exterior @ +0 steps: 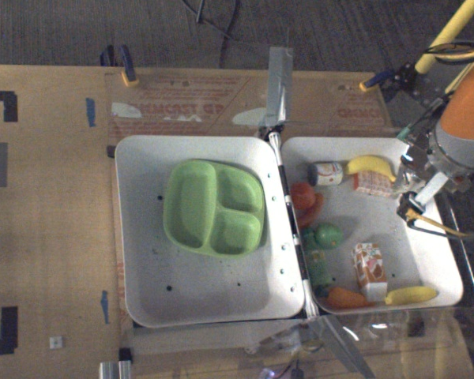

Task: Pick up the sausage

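While the gripper (415,204), finger state indiscernible, hangs over the right bin (438,247), both bins rest on a cardboard-topped bench (47,212) beside dark carpet (79,14).

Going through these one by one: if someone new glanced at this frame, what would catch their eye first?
Probably the bright green divided plate, sitting alone in the left bin. Next, the cluster of toy food in the right bin: two yellow bananas, red and green pieces along its left wall, and a small carton. The arm's orange band at the right edge, above the gripper, stands out too.
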### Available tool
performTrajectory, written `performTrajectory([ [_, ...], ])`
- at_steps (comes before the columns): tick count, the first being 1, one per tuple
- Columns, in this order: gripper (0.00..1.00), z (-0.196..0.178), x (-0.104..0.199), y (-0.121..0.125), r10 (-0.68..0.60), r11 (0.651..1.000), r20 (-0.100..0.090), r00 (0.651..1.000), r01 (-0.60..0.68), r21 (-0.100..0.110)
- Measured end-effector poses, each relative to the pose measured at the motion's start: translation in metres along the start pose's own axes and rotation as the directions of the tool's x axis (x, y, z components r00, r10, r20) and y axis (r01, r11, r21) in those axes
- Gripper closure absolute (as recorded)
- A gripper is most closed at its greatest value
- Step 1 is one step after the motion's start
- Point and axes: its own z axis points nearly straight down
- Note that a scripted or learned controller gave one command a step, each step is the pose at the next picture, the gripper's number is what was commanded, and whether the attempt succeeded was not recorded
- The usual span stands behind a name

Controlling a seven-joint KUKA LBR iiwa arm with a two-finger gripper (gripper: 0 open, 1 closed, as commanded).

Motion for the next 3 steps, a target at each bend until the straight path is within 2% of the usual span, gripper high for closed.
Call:
performTrajectory([
  [1, 0.00, 0.000, 0.000, 0.000, 0.000, 1.000, 0.000, 1.000, 0.000, 0.000],
  [2, 0.00, 0.049, -0.023, -0.041, 0.320, 0.947, -0.009, 0.947, -0.320, -0.004],
  [3, 0.00, 0.047, -0.024, -0.125, 0.627, 0.779, -0.020, 0.779, -0.627, -0.008],
])
